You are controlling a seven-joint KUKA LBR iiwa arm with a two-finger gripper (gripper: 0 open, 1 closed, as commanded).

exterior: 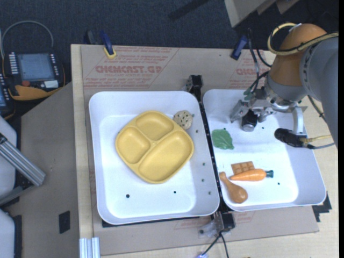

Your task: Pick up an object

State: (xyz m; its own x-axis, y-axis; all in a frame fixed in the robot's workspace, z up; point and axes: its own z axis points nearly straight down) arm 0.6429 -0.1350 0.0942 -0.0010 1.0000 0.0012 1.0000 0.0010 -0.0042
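I am watching my end effector point(248, 123) hanging over the right bin point(309, 176), and I cannot tell its state, so I am worrying it is missing the leaf point(222, 139) lying just beside it.

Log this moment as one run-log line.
arm: over right bin | gripper: above bin floor, holding nothing visible | nearest: green piece | carrot: untouched | phase: approach

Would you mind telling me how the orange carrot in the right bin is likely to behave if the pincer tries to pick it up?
The carrot looks like a smooth plastic toy, so it is probably stiff and light. Its rounded, tapered body may roll or slip out of a pinch. It lies against the brown waffle piece and near the drumstick, so a push would likely shift those too.
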